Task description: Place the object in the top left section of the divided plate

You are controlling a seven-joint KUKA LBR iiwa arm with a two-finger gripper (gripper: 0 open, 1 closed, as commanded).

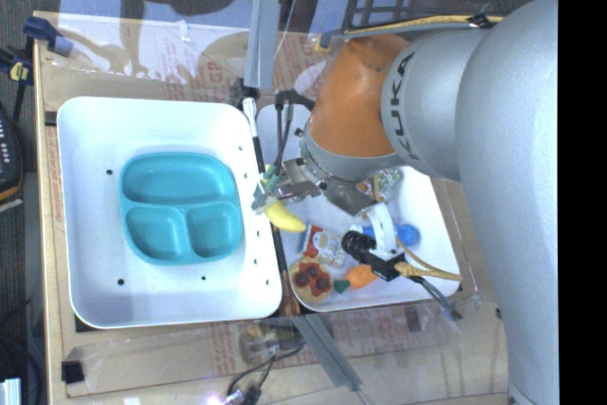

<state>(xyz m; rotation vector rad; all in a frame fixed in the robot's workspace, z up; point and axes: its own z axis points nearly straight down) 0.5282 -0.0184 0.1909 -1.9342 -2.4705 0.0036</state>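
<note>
camera view
arm (446,100): reaches in from the right, over the right bin (438,215)
hand (285,188): low at the right bin's left edge; grip state can't tell
banana (284,218): yellow, just below the hand, in the right bin
plate (182,207): teal, divided, in the left bin (95,138)
other toys: pizza slice (314,280), carrot (360,277), blue ball (408,234) near the right bin's lower rim

1 fixed camera above bench (142,62), slanted downward, mid-range, both bins (85,289) framed.
</note>
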